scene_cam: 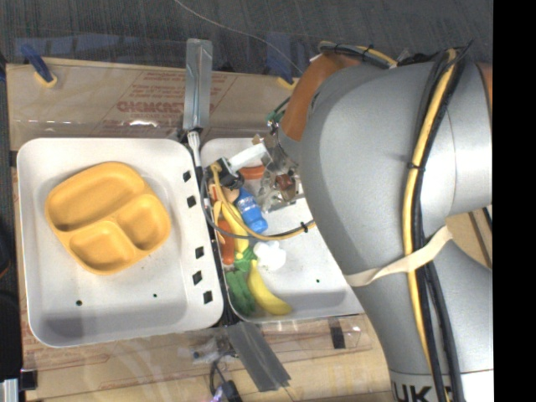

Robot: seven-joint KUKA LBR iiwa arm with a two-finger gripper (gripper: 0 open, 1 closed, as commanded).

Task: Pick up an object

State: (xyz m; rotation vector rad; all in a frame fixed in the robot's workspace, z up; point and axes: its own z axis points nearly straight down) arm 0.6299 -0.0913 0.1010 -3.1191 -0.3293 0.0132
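The right bin [316,281] holds a pile of small objects along its left wall. Among them are a blue bottle-like object [251,213], a yellow banana [268,296], a green item [239,281], a small white object [270,256] and a red-orange piece [251,174]. My gripper [275,184] reaches down into the far part of this bin, just right of the blue object and above the pile. The bulky grey arm [385,157] covers the bin's right half. I see nothing clearly held in the gripper.
The left bin [33,258] holds a yellow divided tray [107,216]. A metal divider bar [198,82] stands between the bins at the far side. Yellow cables [226,216] loop over the pile. Bare floor shows in the right bin's near part.
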